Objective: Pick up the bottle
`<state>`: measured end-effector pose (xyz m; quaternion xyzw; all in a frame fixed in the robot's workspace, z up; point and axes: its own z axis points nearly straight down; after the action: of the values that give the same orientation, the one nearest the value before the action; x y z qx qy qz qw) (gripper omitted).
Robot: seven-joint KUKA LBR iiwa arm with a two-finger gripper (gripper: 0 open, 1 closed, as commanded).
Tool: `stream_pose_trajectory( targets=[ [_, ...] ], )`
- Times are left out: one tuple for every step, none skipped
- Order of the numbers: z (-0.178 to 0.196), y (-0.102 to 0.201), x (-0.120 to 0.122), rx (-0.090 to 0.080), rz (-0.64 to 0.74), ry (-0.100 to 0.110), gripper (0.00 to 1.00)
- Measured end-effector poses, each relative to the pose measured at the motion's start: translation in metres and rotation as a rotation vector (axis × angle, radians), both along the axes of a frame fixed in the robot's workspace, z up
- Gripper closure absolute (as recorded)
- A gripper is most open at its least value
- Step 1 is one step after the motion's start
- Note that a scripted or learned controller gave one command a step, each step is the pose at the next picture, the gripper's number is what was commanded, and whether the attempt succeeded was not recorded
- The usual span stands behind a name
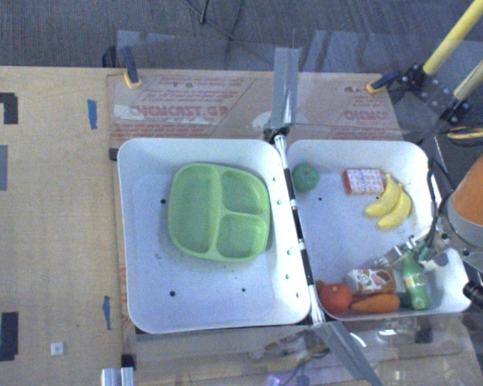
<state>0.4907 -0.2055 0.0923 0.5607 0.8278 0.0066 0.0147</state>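
Bright, even light; soft focus

Green divided plate (219, 211), yellow bananas (390, 203), orange carrot (376, 303), green bottle (414, 287), white bins (145, 296).

Two bins sit side by side on the bench. The left bin (145, 240) holds a divided tray (219, 211) near its centre. In the right bin (338, 240), a round fruit (306, 177) lies at the far left corner. A packet (363, 181) and bananas (391, 203) lie along the far edge. Along the near edge, left to right: tomato (335, 297), carrot (375, 303), bottle (415, 286). A pouch (371, 280) lies just behind the carrot.
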Motion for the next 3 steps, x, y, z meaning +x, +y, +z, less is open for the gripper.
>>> stream_pose_trajectory(
  targets=[
    [0.045,-0.017,-0.005,0.005,-0.076,0.028,0.0],
    [0.013,0.0,-0.004,-0.001,-0.037,0.01,0.0],
    [-0.001,-0.01,-0.005,0.022,-0.311,0.019,0.0]
  ],
)
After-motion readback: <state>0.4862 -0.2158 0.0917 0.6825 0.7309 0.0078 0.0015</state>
